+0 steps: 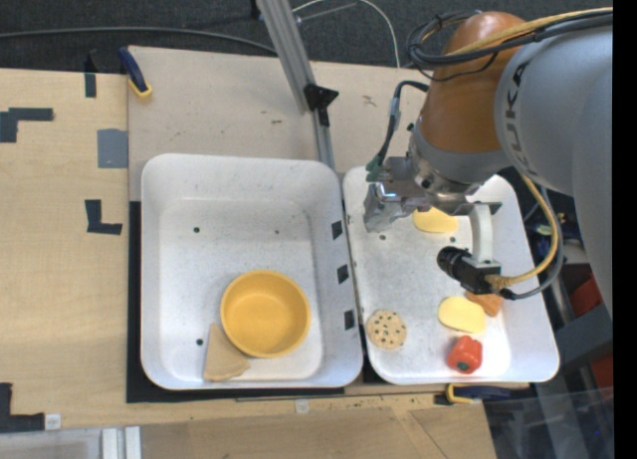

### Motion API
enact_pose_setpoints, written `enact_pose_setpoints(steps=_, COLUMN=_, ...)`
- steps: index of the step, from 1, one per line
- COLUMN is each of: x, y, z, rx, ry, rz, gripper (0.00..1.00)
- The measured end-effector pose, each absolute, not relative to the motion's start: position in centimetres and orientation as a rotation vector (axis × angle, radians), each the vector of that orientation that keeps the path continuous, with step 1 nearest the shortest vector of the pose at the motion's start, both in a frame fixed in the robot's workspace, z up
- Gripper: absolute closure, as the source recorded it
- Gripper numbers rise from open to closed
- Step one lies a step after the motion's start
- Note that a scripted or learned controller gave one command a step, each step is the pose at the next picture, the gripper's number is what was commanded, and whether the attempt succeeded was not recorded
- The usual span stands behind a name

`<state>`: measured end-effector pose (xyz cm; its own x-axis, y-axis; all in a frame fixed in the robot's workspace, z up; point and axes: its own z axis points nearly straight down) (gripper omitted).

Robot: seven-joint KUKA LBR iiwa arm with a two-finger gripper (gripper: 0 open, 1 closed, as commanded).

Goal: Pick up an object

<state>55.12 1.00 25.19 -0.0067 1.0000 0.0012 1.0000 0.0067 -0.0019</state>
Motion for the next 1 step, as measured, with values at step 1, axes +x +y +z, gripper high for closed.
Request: enact_pose_setpoints(steps=1, x=55.55, y=6.34, z=25.43, rx=-2.212, ry=-2.228, rz=0.000, gripper=1.00)
